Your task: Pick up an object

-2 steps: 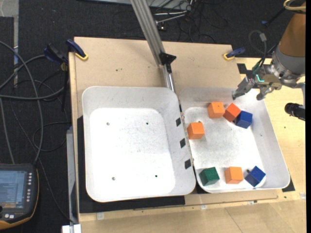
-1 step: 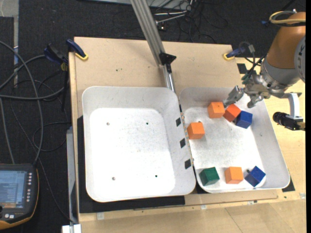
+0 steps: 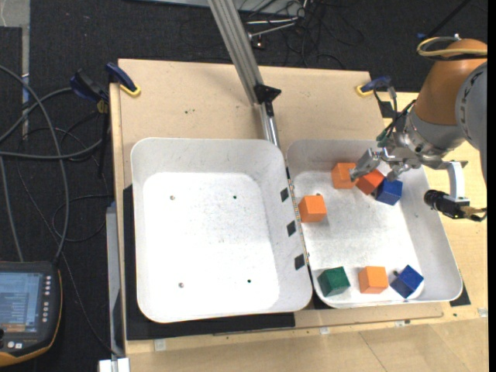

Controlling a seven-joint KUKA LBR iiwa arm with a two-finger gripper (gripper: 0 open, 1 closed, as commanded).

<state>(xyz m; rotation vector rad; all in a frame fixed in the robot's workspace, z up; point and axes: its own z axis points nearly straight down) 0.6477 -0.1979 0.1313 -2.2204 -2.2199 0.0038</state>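
The arm (image 3: 457, 107) is a thick, rounded grey tube with a broad orange band (image 3: 446, 84) above the wrist. Thin dark cables run along its metal wrist to a small pale pincer (image 3: 363, 173) with slim fingers.

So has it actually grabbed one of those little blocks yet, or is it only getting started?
Done: the arm has reached into the right bin, and its pincer is down among a cluster of an orange block, a red block and a blue block. In hand: it sits right at the red block, but I can't tell whether it grips it. Left: closing firmly and lifting; every block rests on the bin floor.
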